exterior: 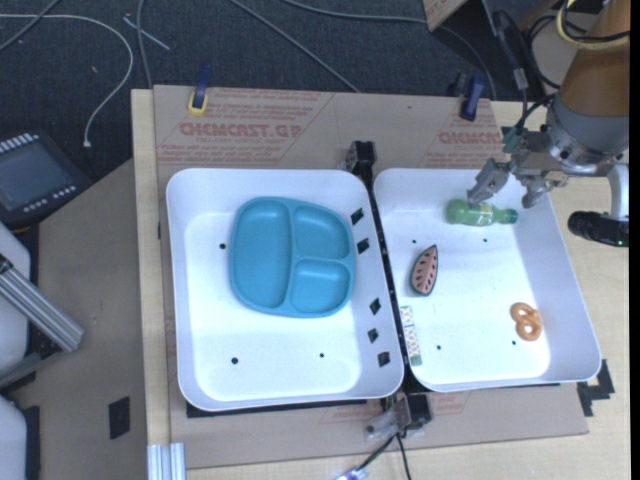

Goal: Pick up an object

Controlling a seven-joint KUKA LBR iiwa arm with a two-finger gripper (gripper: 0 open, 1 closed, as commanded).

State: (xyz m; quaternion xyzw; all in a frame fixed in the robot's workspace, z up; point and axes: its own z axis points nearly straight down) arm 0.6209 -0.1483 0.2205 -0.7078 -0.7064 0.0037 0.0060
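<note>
Red print reading "CHEMCAST GP" is seen on the brown protective sheet (270, 118) under the bins, above the left bin. The same print is repeated, partly cut off, above the right bin. Smaller red lines beside it are too small to be read.

a blue divided plate (292, 256) lies in the left bin (200, 368). in the right bin (570, 298), upper right, the gripper (508, 190) hovers with fingers spread above a green object (478, 213); a pretzel (526, 320) lies lower right.
</note>
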